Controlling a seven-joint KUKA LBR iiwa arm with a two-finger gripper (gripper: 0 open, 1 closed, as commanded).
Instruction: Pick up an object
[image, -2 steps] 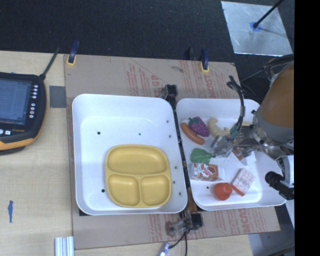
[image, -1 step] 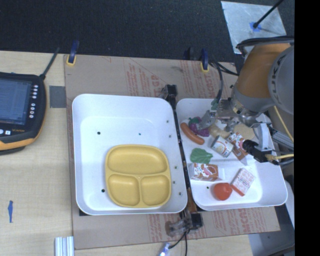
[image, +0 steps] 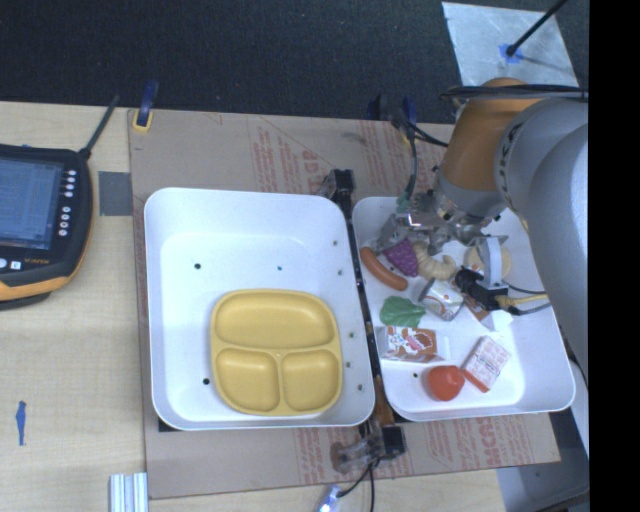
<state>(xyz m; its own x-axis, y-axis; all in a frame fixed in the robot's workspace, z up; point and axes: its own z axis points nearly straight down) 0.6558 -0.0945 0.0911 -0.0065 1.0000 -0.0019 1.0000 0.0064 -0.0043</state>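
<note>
A grey robot arm reaches into the right bin (image: 555, 390), its gripper (image: 425, 240) low over a cluster of toy food, purple grapes (image: 402, 257) and a sausage (image: 383, 269) just beside it. Whether its fingers are spread or closed cannot be told. The yellow divided tray (image: 277, 352) sits alone in the left bin (image: 180, 240), apparently kept apart from the items to be picked.

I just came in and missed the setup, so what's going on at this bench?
A grey robot arm reaches in from the right over the right bin, its gripper down among a pile of toy food at the far end: purple grapes, a hot dog, and other small pieces. Nearer the front lie a red tomato, a green leafy piece and two small packets. The left bin holds a yellow divided tray. Nothing is visibly lifted yet.
</note>
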